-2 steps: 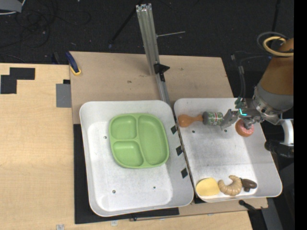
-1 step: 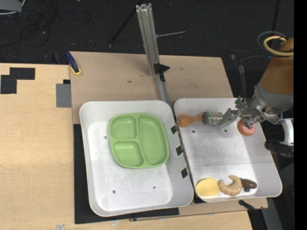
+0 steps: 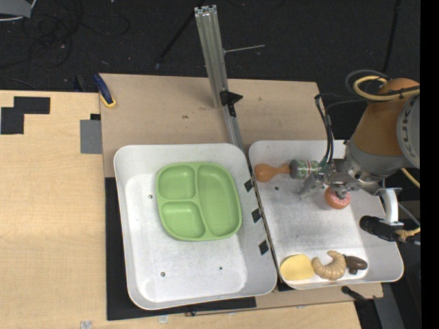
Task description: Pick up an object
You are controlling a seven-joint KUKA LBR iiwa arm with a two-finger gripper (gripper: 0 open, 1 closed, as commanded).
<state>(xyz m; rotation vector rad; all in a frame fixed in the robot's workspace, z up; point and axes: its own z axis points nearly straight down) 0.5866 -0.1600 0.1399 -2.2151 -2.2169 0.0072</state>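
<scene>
You see the gripper (image 3: 312, 184) low over the right bin (image 3: 302, 232), near its far edge, but you cannot tell how it is set. An orange spoon (image 3: 269, 172) lies just to its left and a pink round toy (image 3: 337, 198) just beside it. A yellow disc (image 3: 296, 268), tan croissant (image 3: 330, 265) and brown piece (image 3: 355, 263) sit at the bin's near edge. The left bin (image 3: 137, 266) holds a green divided plate (image 3: 199, 201).

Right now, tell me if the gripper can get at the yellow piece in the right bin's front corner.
Probably yes. The yellow piece lies uncovered, though a tan curved item touches its right side; the gripper is up the bin.
</scene>
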